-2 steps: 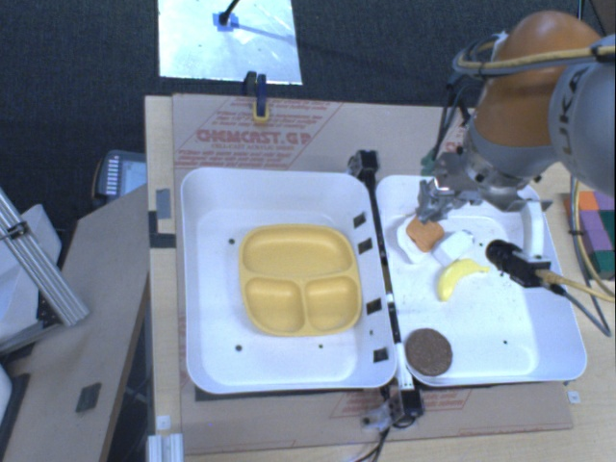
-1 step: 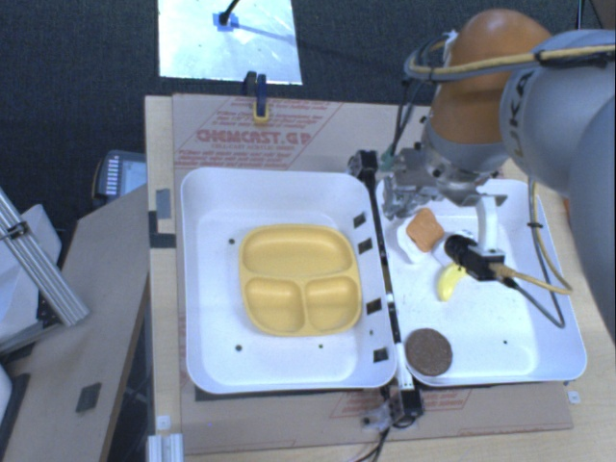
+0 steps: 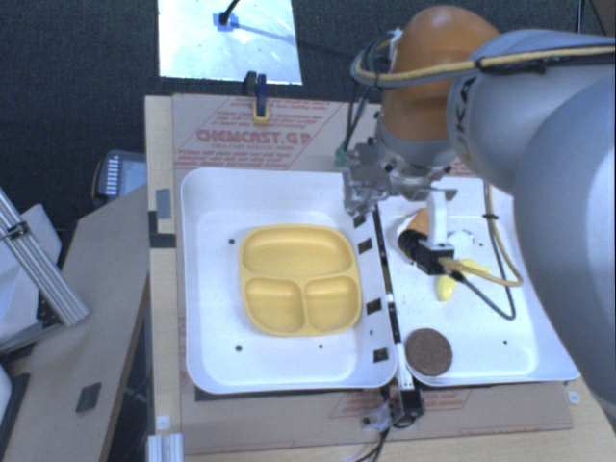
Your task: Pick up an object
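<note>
From the camera view, two white bins sit side by side on the bench. The left bin [image 3: 207,287] carries a yellow divided plate [image 3: 298,279] lying flat near its middle, its three compartments bare. The right bin [image 3: 510,349] holds the loose pieces a pick could take: a brown round disc [image 3: 429,351] close to the bin's front left corner, a small yellow item [image 3: 447,285] near its middle, and something orange [image 3: 418,221] toward its back, partly hidden behind the arm's hardware, so I cannot say what it is.

The grey arm [image 3: 539,133] sweeps in across the right bin, its orange band [image 3: 433,56] above the wrist. The gripper [image 3: 360,198] hangs over the divider between the two bins, near their back edge, probably because the program is travelling between bins or lining up a descent. Whether it is spread or closed I cannot tell; it is too dark and small. Nothing appears lifted: every object lies on a bin floor, so the pick looks not yet made.
</note>
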`<act>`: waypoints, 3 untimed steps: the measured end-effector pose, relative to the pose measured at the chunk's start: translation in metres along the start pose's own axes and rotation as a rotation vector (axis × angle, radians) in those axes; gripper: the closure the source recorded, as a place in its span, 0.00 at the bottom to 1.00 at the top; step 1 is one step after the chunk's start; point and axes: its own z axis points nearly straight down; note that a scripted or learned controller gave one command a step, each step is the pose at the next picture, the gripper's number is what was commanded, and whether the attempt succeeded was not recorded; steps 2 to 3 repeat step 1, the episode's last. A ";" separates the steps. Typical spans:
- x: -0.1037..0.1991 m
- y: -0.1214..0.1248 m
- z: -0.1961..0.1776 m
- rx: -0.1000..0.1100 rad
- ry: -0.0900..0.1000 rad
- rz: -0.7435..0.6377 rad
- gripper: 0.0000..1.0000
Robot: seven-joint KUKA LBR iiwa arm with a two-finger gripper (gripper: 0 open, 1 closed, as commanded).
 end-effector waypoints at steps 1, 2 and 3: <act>-0.003 0.000 -0.001 0.001 -0.002 0.005 0.00; -0.003 0.000 -0.001 0.001 -0.002 0.005 0.00; -0.003 0.000 -0.001 0.001 -0.002 0.005 0.00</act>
